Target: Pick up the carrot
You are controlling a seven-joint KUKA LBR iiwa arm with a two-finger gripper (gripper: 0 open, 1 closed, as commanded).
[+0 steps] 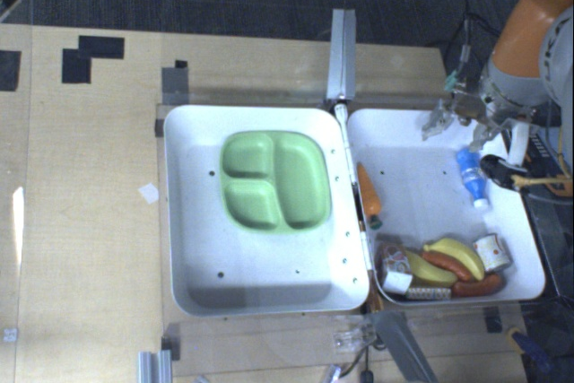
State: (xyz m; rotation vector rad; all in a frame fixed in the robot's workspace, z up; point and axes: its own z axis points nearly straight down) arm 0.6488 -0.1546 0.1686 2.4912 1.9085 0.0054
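My hand (459, 126) hangs spread at the right bin's (421, 193) far edge; I'd approach the carrot (368, 191) along the left wall.

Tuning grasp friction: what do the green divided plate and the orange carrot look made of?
Green three-compartment plate: looks like moulded plastic, with a smooth matte finish, rounded walls and even colour. Orange carrot against the right bin's left wall: likely a plastic toy, uniform and slightly glossy, but too small to rule out a real one.
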